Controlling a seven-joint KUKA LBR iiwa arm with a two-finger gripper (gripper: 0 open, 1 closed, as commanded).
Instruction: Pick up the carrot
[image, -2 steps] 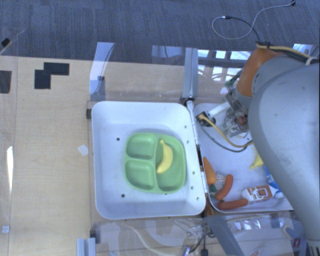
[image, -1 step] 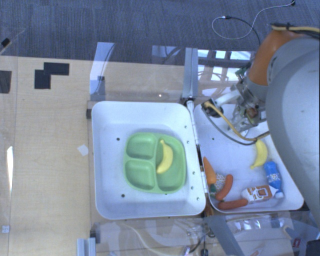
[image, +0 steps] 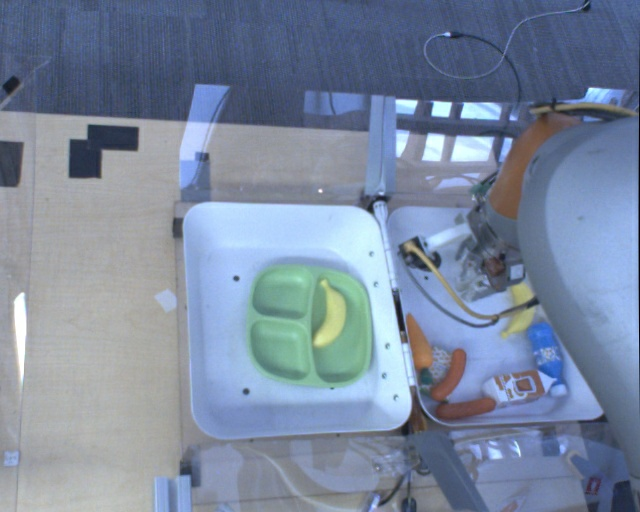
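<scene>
**Carrot lay at the left wall of the right bin, arm poised above**

The carrot (image: 419, 349) lay in the right bin (image: 590, 405), close against its left wall and toward the near edge, its green top pointing at the near corner. Just beside it sat two sausages (image: 449, 372), one angled next to the carrot and one along the near wall. A small carton (image: 517, 386) and a blue bottle (image: 546, 352) rested toward the bin's right side, with a yellow item (image: 520, 308) above them.

The end effector (image: 487, 262) hung over the far half of that bin, well apart from the carrot; I could not tell whether it was open or closed.

In the left bin (image: 220, 400), a green divided plate (image: 290, 330) sat in the middle, with a banana (image: 331, 312) in its right compartment.
</scene>
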